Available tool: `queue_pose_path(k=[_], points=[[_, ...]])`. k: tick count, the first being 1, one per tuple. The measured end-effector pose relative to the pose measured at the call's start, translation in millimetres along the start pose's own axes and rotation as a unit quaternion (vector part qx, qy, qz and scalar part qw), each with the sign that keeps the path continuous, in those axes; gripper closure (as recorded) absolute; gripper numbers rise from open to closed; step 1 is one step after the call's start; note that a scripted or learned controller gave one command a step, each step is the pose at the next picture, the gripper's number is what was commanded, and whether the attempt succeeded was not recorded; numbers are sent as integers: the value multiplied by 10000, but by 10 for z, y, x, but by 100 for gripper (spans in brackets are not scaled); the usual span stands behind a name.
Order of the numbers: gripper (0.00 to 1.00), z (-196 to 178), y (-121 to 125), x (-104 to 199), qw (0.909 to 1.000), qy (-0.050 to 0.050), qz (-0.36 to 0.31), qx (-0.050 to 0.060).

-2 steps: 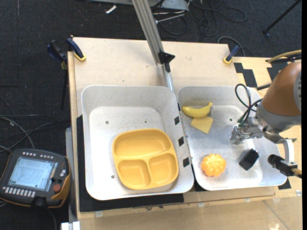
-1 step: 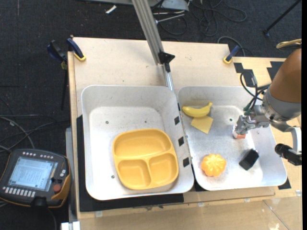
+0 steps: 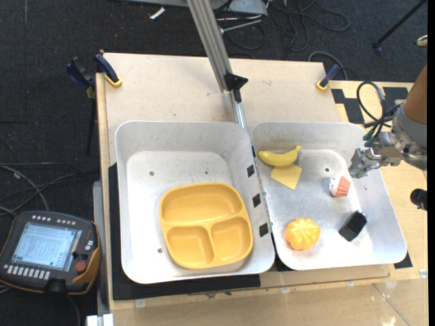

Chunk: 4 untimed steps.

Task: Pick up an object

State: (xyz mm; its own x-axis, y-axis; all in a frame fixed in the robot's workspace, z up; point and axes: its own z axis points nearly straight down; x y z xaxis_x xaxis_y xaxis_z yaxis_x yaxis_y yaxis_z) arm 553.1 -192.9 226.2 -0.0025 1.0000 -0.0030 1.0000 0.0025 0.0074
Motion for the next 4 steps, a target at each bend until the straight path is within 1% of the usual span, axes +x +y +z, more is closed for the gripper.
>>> queue_pose_path(k=[1, 2, 3, 4], points=[[100, -536, 21, -4, 10000, -2, -5, -1], [100, -385, -26, 575, 10000, 25, -28, 47], [100, -339, -32, 1209, 10000, 27, -34, 44], [100, -258, -100, 1643, 10000, 22, -26, 47]])
